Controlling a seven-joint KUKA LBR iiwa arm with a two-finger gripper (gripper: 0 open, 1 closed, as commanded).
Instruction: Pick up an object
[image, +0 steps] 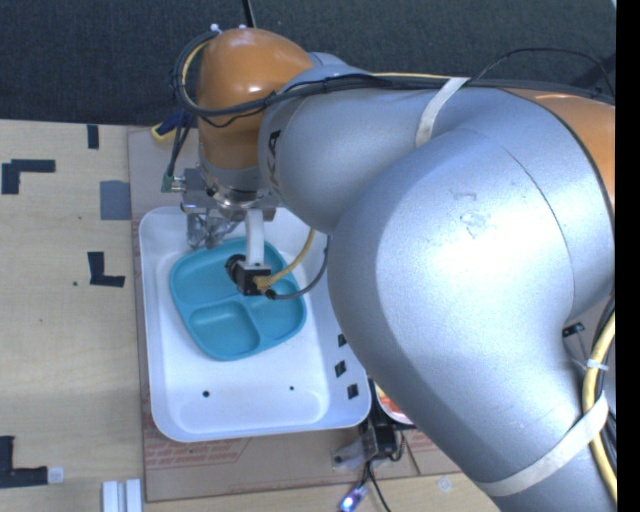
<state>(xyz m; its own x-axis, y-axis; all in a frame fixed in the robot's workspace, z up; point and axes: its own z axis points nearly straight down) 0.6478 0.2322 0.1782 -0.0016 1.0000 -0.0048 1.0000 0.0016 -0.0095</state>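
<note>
Fingers of the grey arm's two-finger gripper (212, 232) are hanging low over the shallow white plastic bin (250, 400); cannot tell whether they are wide or narrow from this angle; blue divided plastic plate (235, 322) is lying flat in the bin's 12 o'clock half, gripper at its 11 o'clock rim; likely risk: thin sloped rim is giving little bite, so a closing grip could slip off or tip the plate against the bin wall.

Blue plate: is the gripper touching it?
Cannot tell. In the camera view the gripper overlaps the far rim of the blue plate inside the white bin, but the slanted angle shows neither contact nor gap.
</note>
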